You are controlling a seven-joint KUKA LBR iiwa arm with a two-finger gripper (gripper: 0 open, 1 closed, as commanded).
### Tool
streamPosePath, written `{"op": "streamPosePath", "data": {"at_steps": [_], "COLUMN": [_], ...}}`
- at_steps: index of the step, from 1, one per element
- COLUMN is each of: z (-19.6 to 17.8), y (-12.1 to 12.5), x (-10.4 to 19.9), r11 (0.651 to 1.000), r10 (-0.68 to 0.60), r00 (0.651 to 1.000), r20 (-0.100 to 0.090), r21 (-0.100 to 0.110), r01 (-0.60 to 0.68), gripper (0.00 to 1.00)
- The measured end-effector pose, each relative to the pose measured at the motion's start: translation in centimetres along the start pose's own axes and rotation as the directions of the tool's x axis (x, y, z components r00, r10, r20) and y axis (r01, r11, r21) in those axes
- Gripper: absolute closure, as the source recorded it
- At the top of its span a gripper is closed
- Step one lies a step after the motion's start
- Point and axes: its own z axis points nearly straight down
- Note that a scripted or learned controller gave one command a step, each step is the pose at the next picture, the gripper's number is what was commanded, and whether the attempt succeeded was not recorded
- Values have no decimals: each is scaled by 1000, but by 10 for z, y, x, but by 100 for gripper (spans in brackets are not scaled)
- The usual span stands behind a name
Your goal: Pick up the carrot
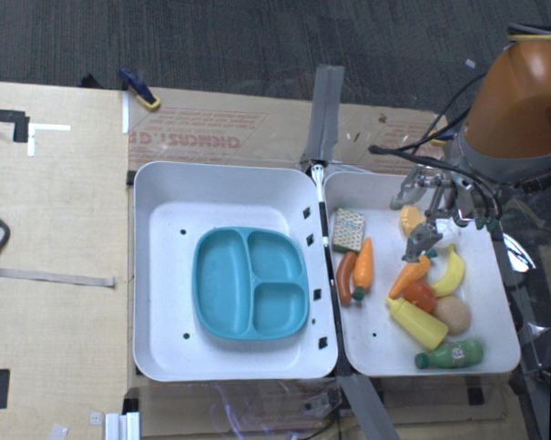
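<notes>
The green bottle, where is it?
The green bottle lies at the near edge of the right bin, just below the yellow bottle and the egg.

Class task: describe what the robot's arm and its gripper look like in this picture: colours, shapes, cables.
The arm enters from the right as a large rounded orange shell over a grey ring. Thin black cables loop beside it towards the wrist. Below hangs the gripper, a small silvery metal assembly with narrow grey fingers and dark fittings.
</notes>
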Motion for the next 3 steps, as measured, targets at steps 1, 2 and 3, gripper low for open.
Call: {"op": "streamPosePath", "data": {"at_steps": [1, 2, 3], "z": [117, 106, 95], "y": [-21, -20, -19], "x": [14, 12, 9], "r11": [998, 998, 999], "r10": [59, 56, 54], "r00": [998, 998, 998], "r20": [0, 7, 13], "r21": [0, 2, 3], "r01": [-59, -56, -54], "gripper": [0, 100, 100]}}
